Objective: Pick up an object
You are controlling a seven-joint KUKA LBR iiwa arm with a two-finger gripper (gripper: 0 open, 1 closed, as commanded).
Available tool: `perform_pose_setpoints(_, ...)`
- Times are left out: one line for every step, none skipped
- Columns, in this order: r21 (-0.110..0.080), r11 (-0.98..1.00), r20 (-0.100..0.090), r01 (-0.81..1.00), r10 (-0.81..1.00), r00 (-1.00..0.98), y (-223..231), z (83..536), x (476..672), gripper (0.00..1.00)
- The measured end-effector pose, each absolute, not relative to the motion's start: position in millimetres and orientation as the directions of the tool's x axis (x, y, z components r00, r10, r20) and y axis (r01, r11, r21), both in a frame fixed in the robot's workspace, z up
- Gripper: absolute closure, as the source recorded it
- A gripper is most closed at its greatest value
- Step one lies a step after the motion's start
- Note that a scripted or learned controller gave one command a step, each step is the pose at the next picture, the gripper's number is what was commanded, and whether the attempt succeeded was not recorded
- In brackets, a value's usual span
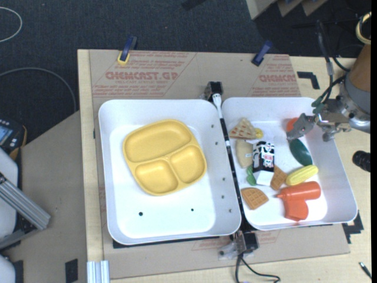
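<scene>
- The bench (177, 69) carried two white bins, side by side.
- The left bin (118, 217) held a yellow tray (164, 164) with three compartments.
- The right bin (336, 175) held small toy foods: an orange piece (297, 198), a green piece (301, 151), a corn cob (301, 173), a waffle (254, 197), a sandwich wedge (244, 129) and a black-and-white carton (264, 155).
- The arm (359, 93) reached in from the right.
- The pincer (309, 124) hung over the far part of the right bin, just above the green piece; I could not tell if it was open or closed.
</scene>
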State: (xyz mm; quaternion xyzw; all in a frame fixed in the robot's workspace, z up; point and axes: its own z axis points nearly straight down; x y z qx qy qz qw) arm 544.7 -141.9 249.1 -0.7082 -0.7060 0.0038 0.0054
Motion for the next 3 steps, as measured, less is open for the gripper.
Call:
perform_pose_setpoints(0.001, 0.0, 0.0, 1.0, 1.0, 0.0, -141.6, 256.2, 547.1, 0.0)
perform_pose_setpoints(-0.006, 0.0, 0.002, 1.0, 1.0, 0.0, -139.5, 196.7, 554.7, 0.0)
perform_pose_setpoints(-0.007, 0.001, 0.002, 1.0, 1.0, -0.001, -133.1, 144.2, 562.6, 0.0)
